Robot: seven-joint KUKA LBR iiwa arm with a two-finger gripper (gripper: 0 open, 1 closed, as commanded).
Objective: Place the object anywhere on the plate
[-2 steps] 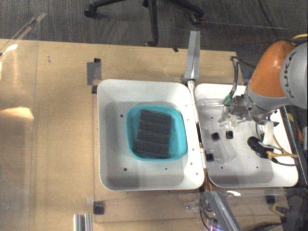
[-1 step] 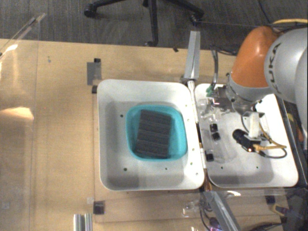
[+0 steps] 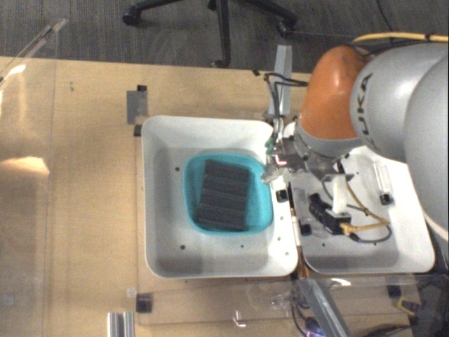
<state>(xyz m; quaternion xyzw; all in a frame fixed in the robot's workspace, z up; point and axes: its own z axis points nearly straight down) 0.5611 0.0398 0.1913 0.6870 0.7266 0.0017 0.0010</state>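
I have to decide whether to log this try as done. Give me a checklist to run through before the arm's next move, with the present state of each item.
1. Dark ridged block lies on the teal plate: ok.
2. Block within the plate's rim, not overhanging: ok.
3. Plate sits inside the left bin: ok.
4. Gripper is off the block, over the bins' shared edge: ok.
5. Fingers open or shut: cannot tell.

Dark ribbed block (image 3: 223, 194) lies flat on the teal plate (image 3: 261, 209), left bin
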